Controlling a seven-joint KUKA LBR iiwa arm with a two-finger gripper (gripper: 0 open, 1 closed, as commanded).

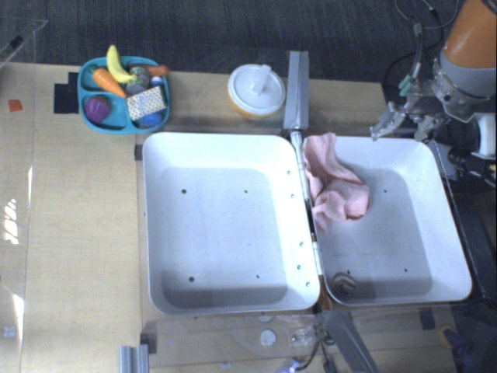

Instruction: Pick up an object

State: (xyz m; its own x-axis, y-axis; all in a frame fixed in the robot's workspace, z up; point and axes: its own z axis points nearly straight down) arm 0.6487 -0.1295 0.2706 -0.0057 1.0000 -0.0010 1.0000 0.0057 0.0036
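the right bin [435,231] carries the pink cloth [335,186], bunched against its left wall near the far left corner, its long axis running from that corner toward the bin's middle. the gripper [404,123] hangs over the far rim near the right corner, so the cloth lies leftward and slightly nearer; how wide it stands i cannot tell, and nothing visible is in it.
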